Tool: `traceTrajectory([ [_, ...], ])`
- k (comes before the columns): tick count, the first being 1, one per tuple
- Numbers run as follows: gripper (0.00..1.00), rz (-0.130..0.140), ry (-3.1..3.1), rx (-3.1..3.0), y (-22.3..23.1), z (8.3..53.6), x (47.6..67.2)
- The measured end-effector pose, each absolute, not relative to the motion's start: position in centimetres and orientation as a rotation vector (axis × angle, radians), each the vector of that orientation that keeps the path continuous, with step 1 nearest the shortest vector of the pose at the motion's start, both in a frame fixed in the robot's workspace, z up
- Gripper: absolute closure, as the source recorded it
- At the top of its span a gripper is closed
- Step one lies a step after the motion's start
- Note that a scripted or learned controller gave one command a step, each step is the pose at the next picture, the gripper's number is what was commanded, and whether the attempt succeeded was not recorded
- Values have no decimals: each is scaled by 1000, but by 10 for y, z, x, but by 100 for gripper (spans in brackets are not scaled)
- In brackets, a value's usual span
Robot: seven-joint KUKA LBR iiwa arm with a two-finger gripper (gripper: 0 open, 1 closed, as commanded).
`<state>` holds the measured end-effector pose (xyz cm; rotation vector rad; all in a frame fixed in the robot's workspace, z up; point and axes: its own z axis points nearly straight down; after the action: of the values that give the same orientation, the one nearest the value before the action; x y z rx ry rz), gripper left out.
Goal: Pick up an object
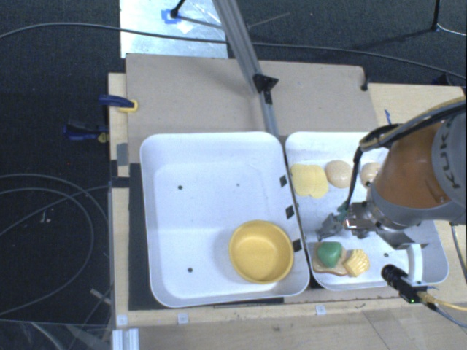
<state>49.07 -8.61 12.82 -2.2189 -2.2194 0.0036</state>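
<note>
my gripper (337, 224) hangs low over the right bin (436, 268), near its left wall. whether it is spread or pressed together, i cannot tell from up here. just below it lie a green object (330, 253) on a tan piece (330, 267), touching a ridged yellow piece (356, 262). farther back sit a pale yellow shell-shaped thing (309, 180) and a round beige object (338, 173). a yellow bowl (261, 251) rests in the left bin (197, 166), at its near right corner.

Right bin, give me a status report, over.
Gripper low in right bin, fingers unclear. Green piece just below it, ungrasped. Yellow bowl in left bin, clear of it.
</note>
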Motion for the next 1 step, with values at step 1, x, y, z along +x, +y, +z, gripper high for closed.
traceTrajectory([
  [1,0,2,-2220,-2218,-86,88,490],
])
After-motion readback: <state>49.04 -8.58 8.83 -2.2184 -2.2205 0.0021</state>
